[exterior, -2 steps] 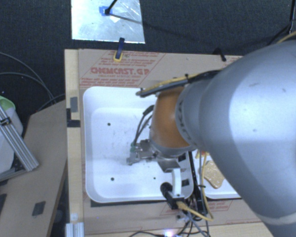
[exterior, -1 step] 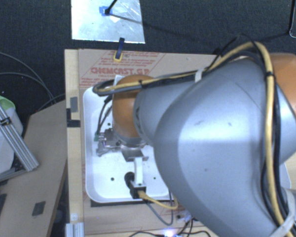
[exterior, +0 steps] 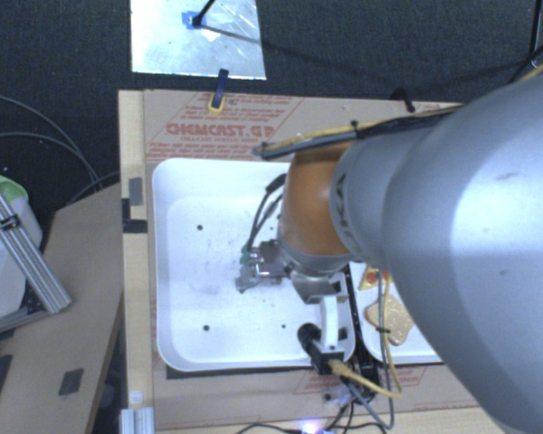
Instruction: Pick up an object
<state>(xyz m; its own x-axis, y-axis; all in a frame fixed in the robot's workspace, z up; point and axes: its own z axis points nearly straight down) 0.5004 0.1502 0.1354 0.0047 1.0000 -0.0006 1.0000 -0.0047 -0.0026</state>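
My gripper (exterior: pixel 251 272) hangs low over the left white bin (exterior: pixel 185 242), near the middle of its right half. The grey arm with its orange band (exterior: pixel 312 206) reaches in from the right and hides most of the right bin. A tan, flat, lumpy object (exterior: pixel 395 320) lies in the right bin, just right of the wrist. A small orange-red piece (exterior: pixel 369 279) peeks out above it, beside the arm. Nothing is seen held in the gripper.
The bins sit on a brown printed cardboard sheet (exterior: pixel 226 125). A shiny silver plate (exterior: pixel 197 25) lies beyond it at the back. A metal frame (exterior: pixel 23 251) stands at the left. Cables (exterior: pixel 366 391) trail at the front edge.
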